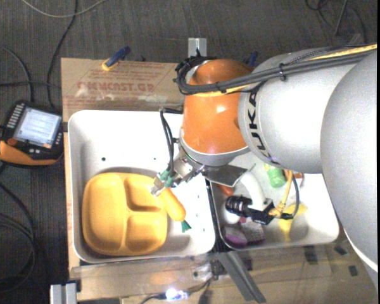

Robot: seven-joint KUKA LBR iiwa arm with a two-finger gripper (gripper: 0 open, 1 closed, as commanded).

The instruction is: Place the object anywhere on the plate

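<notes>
Lettering: black "UKA" reads down the grey arm (291, 119), just beside its orange band; the first letter is hidden. The flat brown cardboard sheet (114, 87) behind the bins carries a line of red print, too blurred to read. The black-and-orange handheld pendant (29, 133), on the floor to the left, has a lit screen with no legible text.

Task thing: the orange plastic toy carrot (173, 206), with a green tip, lies slanted in the left white bin (88, 132). It sits against the right rim of the yellow divided plastic plate (111, 214), its upper end at the gripper (159, 187).

Gripper opening: cannot tell, nor whether it grasps the carrot.

Surroundings: the arm's bulk covers much of the right white bin (323, 230). A small green item (276, 177) and a purple item (244, 236) show there. A blue-and-yellow clamp (116, 57) sits at the cardboard's far edge.
</notes>
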